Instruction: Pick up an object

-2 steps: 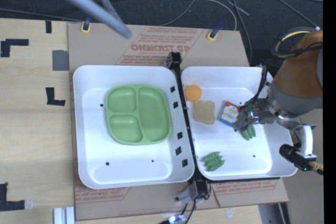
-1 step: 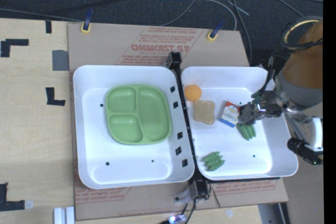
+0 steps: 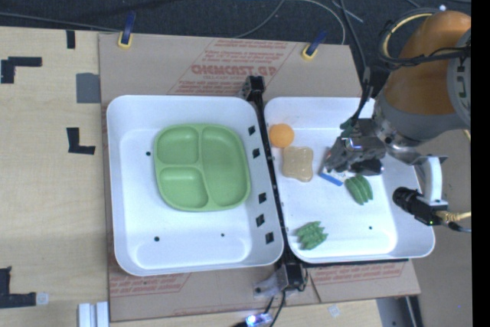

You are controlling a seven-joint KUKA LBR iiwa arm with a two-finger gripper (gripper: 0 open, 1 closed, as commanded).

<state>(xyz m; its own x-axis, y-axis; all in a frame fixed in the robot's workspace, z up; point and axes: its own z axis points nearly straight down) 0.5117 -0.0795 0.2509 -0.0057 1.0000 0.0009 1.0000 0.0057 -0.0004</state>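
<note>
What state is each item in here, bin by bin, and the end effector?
Green divided plate: lying flat in the left bin.
Orange ball: resting in the right bin, by the divider.
Tan sponge-like block: flat, just below the ball.
Green leafy piece: near the front wall.
Green pod-shaped piece: lying beside the end effector.
End effector: low over the right bin, nothing visibly held.

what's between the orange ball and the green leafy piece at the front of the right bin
In the camera view, the tan sponge-like block lies just below the orange ball; from there to the green leafy piece is bare white bin floor.
</note>
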